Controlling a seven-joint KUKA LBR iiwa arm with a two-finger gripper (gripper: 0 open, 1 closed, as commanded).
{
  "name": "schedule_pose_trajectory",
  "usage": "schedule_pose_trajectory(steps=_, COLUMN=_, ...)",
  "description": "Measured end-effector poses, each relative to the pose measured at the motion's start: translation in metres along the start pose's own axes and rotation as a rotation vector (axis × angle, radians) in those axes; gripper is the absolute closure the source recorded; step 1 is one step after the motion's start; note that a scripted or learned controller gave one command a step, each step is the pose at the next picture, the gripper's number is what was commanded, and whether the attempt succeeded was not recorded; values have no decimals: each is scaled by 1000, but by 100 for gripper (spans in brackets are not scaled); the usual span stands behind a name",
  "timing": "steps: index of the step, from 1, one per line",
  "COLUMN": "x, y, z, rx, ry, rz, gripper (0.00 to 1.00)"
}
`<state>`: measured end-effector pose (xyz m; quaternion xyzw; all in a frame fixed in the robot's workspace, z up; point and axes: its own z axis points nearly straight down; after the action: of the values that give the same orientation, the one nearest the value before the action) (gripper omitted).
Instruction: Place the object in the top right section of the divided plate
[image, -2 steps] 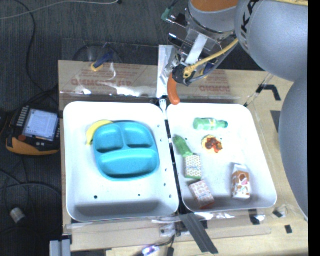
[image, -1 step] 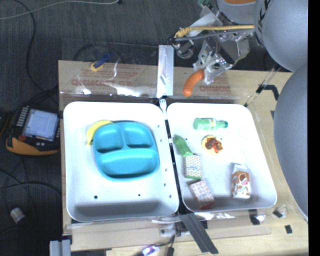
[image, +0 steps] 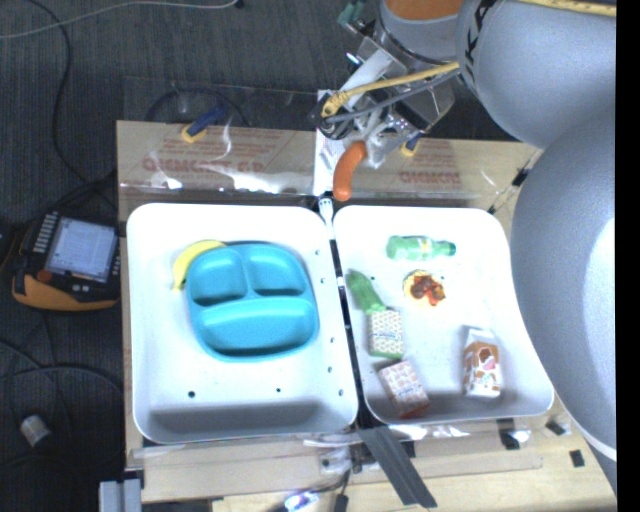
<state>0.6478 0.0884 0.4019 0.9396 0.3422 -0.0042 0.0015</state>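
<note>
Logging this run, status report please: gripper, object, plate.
Gripper above the bins' far edge, orange carrot hanging between its fingers. Blue divided plate in left bin, top right section bare. Yellow banana against plate's left rim.

Blue divided plastic plate compartments lie open from above; yellow banana crowds its far-left rim. White left bin has bare floor near side. Right bin is cluttered centrally.

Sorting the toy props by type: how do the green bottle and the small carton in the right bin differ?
The green bottle is green and rounded; the carton is boxy, white with orange-brown print. The bottle lies on its side near the bin's far wall; the carton sits near the front right corner. Both rest in the right bin, apart from other items.
</note>
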Motion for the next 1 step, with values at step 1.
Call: schedule_pose_trajectory(steps=1, x=-26, y=19, z=-29, rx=4, ry=3, rz=399, gripper=100)
